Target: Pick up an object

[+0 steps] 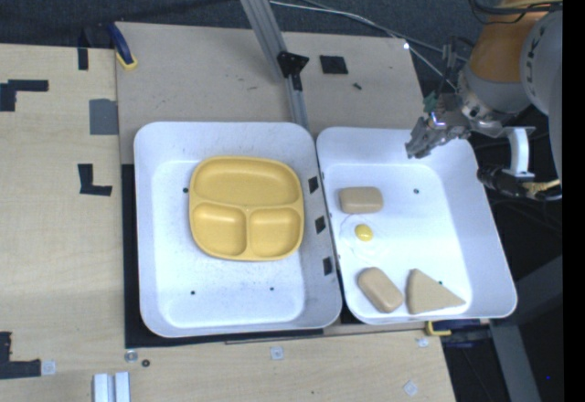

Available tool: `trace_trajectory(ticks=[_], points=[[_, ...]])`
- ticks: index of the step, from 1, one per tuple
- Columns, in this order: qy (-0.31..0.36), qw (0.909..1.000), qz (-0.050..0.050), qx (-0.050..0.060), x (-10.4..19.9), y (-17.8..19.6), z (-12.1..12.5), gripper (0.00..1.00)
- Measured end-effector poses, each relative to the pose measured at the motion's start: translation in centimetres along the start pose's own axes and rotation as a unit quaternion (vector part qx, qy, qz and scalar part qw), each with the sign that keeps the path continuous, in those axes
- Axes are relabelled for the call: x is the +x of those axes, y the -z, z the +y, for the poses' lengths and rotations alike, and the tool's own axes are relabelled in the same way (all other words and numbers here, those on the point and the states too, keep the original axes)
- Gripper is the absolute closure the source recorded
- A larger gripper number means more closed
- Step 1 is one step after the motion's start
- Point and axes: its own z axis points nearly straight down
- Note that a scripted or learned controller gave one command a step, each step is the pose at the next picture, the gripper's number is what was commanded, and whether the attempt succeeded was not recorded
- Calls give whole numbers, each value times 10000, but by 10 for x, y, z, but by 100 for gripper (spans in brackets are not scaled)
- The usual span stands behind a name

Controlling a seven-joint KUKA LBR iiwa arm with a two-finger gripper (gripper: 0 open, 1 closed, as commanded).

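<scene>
Trouble from this position would most likely come from the gripper (422, 142) descending where it hangs, over the upper right corner of the right bin (457, 208), since nothing lies beneath it there and it would shut on air or knock the bin's rim. Whether it is spread or pinched I cannot tell; the tips are too small and dark against the wall, and nothing shows between them. Candidates for picking sit well apart from it: a tan rounded block (361, 200) near the bin's middle, a small yellow piece (364, 232) just below that, then a tan oval lump (378, 289) and a tan wedge (431, 292) side by side at the front edge. Those last two nearly touch, so a grasp on one could shove the other. Counted: four small items in the right bin, one yellow divided plate (246, 208) in the left bin (155, 208), two bins, one arm.
</scene>
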Motion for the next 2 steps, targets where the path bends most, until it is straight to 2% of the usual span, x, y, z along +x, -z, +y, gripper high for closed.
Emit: trace_trajectory(ticks=[1, 2], points=[[0, 10000, 3, 3, 0, 44, 1, 100], [12, 10000, 8, 25, 61, 48, -7, 100]])
